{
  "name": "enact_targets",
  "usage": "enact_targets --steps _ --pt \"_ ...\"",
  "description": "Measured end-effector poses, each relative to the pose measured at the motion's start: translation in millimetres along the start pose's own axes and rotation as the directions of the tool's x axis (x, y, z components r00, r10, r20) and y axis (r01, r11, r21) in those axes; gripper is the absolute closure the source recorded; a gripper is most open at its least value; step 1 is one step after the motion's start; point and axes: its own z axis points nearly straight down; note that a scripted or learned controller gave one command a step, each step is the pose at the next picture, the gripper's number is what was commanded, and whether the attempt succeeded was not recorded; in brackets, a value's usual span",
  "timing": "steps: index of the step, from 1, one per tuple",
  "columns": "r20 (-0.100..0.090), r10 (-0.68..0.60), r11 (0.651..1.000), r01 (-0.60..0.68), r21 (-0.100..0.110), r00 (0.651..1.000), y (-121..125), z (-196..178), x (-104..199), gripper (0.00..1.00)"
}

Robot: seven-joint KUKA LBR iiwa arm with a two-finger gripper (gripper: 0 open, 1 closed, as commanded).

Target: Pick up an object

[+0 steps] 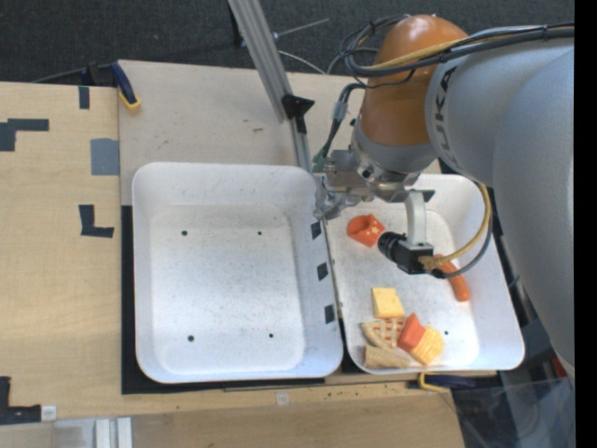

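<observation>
My gripper (pixel 328 203) hangs over the right bin (pixel 485 343), near an orange block (pixel 365 230); yellow pieces (pixel 401 336) lie at its front.

Slanted metal pole (pixel 264 49), yellow-and-blue clamp (pixel 125 87), grey tape patch (pixel 104 156) on the wooden bench (pixel 56 278).

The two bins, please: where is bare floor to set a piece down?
The left bin is bare from wall to wall. In the right bin, food pieces crowd the near end; the arm covers the far end.
</observation>
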Motion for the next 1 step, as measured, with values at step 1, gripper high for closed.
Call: enact_targets --steps 1 --pt "0.000 0.001 1.000 -0.001 -0.002 1.000 16.6 2.2 44.8 1.00"
